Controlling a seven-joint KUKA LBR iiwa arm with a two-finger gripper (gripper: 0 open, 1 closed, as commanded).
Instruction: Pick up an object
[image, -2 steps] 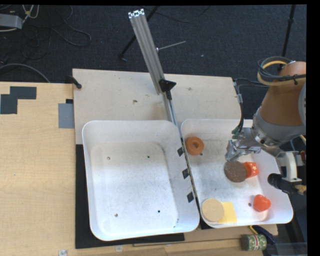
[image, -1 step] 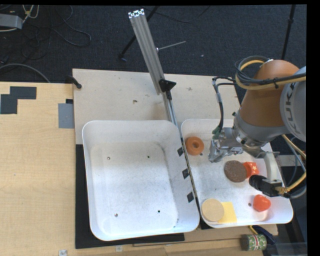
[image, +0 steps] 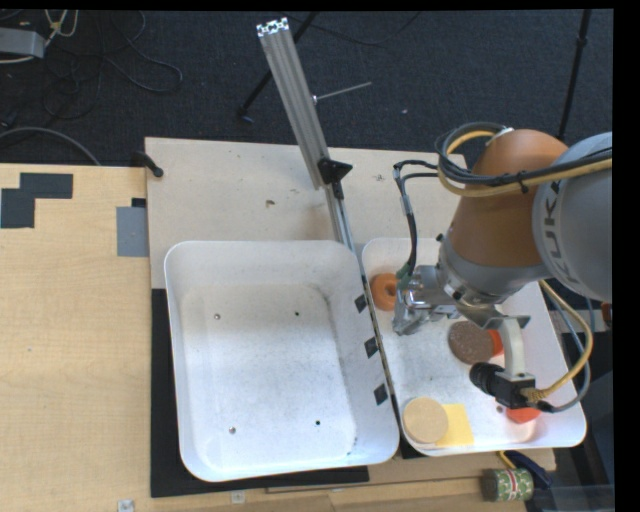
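Observation:
In the right bin lie several small objects: an orange ring by the left wall, a brown disc in the middle, a tan disc on a yellow square at the front, and a red-orange piece at the front right. My gripper hangs low over this bin, just right of the orange ring and left of the brown disc. Nothing shows between its metal parts, and the wrist above hides much of it.
The left bin is large and white, with only dark specks on its floor. A slanted aluminium rail rises from between the bins toward the back. A black cable runs over the right bin. A green can lies at the front edge.

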